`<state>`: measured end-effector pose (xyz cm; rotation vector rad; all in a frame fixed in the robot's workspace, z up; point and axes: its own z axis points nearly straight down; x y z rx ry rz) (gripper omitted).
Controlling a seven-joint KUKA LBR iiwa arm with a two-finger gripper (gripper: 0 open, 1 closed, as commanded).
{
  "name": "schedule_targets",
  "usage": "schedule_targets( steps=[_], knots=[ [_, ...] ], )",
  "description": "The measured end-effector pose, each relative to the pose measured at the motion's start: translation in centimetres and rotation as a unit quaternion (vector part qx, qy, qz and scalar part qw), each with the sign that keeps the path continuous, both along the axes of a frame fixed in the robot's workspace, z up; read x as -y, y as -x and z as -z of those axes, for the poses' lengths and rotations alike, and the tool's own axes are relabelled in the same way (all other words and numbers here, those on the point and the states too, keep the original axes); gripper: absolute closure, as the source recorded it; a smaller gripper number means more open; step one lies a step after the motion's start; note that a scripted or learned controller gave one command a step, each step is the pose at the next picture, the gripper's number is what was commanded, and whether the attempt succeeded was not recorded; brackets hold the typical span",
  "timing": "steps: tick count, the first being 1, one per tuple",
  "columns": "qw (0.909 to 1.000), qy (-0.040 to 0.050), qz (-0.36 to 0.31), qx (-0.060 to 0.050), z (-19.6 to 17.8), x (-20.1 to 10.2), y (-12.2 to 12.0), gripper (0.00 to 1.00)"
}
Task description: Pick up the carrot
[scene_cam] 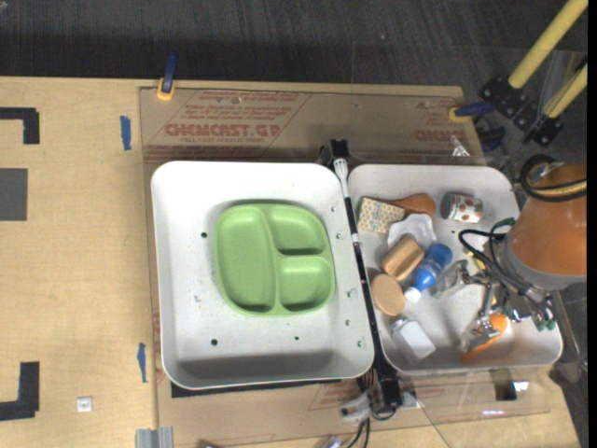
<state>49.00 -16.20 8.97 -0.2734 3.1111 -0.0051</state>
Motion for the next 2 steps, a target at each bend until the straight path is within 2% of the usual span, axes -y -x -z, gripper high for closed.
schedule_targets(
  steps=[1,2],
  knots=[
    [0.9999,0.0010,0.011,0.002,0.1,5.8,0.1,0.00],
    [0.9978,0.0029,-0.066,-0.001,0.0,2.9,0.1,0.00]
  ],
)
